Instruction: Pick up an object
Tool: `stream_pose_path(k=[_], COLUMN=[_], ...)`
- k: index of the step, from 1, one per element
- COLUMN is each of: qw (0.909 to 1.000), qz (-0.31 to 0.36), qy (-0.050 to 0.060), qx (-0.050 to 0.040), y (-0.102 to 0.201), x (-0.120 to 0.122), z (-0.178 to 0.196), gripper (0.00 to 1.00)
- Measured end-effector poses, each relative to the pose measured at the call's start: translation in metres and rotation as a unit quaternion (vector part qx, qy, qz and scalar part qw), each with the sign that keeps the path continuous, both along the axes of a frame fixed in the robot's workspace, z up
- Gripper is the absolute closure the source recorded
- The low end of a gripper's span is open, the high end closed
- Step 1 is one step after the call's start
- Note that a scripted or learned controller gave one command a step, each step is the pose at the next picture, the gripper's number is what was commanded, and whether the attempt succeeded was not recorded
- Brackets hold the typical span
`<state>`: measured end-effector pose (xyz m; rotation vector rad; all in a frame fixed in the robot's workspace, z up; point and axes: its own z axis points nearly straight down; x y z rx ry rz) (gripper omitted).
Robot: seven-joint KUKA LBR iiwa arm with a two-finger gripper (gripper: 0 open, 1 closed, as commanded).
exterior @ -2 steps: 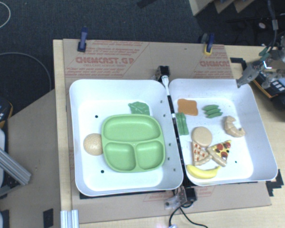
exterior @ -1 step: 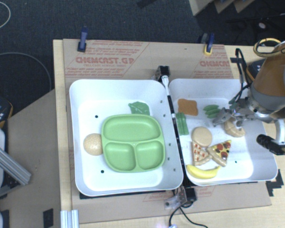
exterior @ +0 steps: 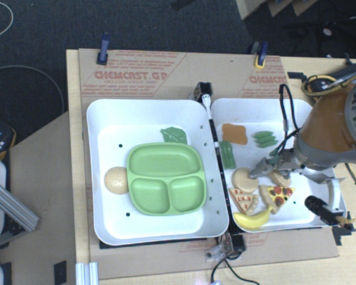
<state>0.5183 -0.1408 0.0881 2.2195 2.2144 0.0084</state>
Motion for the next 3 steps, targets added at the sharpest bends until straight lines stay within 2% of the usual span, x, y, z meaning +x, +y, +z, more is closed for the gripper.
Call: stream_pose_path(k=[1,2,3], qw=[1.0000,1.0000,1.0000], qz=[0.000,-0.001,0.000], qy=[-0.001,0.001,0.006], qx=[-0.0007,-0.0022,0.0015], y=[-0.002,-0.034,-0.038], x=[0.002,-0.040,-0.040], z=[0.010,0.083,0.005], gripper=[1.00,1.00,1.00])
